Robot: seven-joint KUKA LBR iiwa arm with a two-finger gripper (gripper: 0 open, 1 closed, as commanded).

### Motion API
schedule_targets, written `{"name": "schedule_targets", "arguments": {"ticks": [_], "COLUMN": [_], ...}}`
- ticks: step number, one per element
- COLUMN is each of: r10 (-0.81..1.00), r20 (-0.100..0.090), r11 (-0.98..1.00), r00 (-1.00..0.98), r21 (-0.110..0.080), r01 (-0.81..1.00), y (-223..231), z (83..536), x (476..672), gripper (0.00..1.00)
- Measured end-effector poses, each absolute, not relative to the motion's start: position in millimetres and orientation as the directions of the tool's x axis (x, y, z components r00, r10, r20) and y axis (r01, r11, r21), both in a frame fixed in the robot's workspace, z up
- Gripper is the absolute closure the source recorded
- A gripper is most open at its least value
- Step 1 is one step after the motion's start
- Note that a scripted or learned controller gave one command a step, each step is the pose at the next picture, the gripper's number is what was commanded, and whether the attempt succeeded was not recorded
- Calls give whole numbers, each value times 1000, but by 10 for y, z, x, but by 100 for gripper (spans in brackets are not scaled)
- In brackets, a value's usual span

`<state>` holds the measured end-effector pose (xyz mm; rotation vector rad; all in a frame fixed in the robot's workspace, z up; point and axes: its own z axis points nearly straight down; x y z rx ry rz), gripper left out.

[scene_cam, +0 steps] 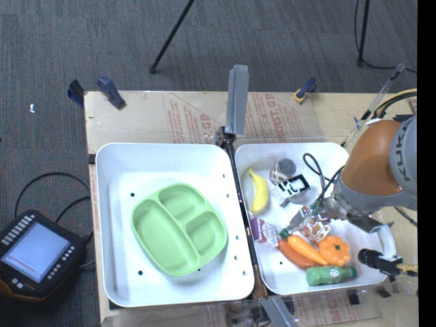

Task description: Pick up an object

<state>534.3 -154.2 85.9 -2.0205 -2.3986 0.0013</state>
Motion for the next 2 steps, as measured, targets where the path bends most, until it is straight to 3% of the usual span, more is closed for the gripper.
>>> {"name": "schedule_targets", "arguments": {"ticks": [1, 2], "r10": [987, 973], "r20": [5, 2], "r11": [162, 232], "r00": [-162, -232], "r21": [-4, -2], "r01": [987, 973], "y": [-1563, -1030], "z": [954, 1972], "x": [5343, 5576], "gripper": [100, 100]}}
